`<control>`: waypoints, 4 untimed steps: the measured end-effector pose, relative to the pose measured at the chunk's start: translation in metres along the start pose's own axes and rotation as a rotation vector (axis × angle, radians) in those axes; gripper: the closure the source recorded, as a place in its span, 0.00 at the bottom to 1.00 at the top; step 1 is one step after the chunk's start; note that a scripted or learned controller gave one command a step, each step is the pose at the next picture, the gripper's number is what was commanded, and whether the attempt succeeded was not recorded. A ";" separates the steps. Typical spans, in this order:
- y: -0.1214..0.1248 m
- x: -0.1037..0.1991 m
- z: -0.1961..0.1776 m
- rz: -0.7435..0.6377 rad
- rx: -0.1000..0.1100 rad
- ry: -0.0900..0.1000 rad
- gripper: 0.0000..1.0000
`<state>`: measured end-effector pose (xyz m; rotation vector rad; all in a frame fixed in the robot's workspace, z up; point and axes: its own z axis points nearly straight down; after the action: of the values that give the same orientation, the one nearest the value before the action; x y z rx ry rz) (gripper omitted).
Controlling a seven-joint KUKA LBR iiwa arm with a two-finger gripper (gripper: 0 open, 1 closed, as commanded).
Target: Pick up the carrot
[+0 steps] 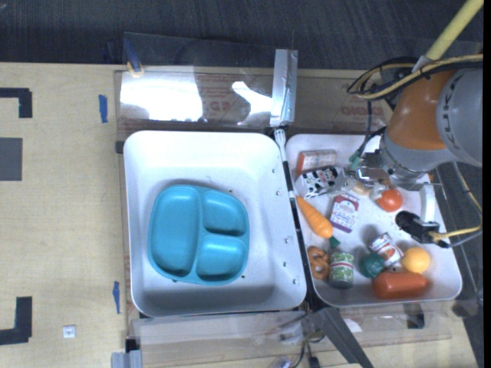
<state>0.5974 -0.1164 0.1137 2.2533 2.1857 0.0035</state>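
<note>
Two white bins sit side by side on the tabletop (pixel 54 205). The left bin (pixel 153 148) carries a blue divided plate (pixel 199 232), three compartments, lying flat a little toward the near side.

Over to the right bin (pixel 449 278), and it is crowded in there. The carrot (pixel 315 216) lies close to the left wall, tilted, its thick end toward the middle of the bin and its narrow end pointing up-left toward the divider. Just beyond it sits a black-and-white spotted toy (pixel 317 179), and behind that a small reddish packet (pixel 315 160). Right beside the carrot's thick end there is a white and pink pouch (pixel 345 212). Nearer the front edge: a pretzel-like piece (pixel 317 260), a green-lidded jar (pixel 341 267), a small tin can (pixel 383 248), a yellow fruit (pixel 416 261) and a long red sausage shape (pixel 400 284). A red tomato (pixel 390 199) rests near the middle right.

The arm (pixel 449 121) comes in from the right, orange band showing, wrist hanging over the far right part of that bin. The end effector (pixel 367 171) sits low near the spotted toy and the tomato, apart from the carrot. Whether it is open or closed, I cannot tell from this angle, and nothing is seen in its grasp.
</note>
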 end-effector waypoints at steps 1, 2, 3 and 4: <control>-0.099 -0.011 -0.012 0.198 -0.006 -0.002 0.00; -0.043 0.021 0.025 0.031 0.001 -0.001 0.00; -0.042 0.020 0.015 0.033 -0.005 -0.003 1.00; -0.086 0.036 -0.071 0.350 0.001 -0.001 1.00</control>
<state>0.5124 -0.0779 0.1848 2.5999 1.7603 0.0024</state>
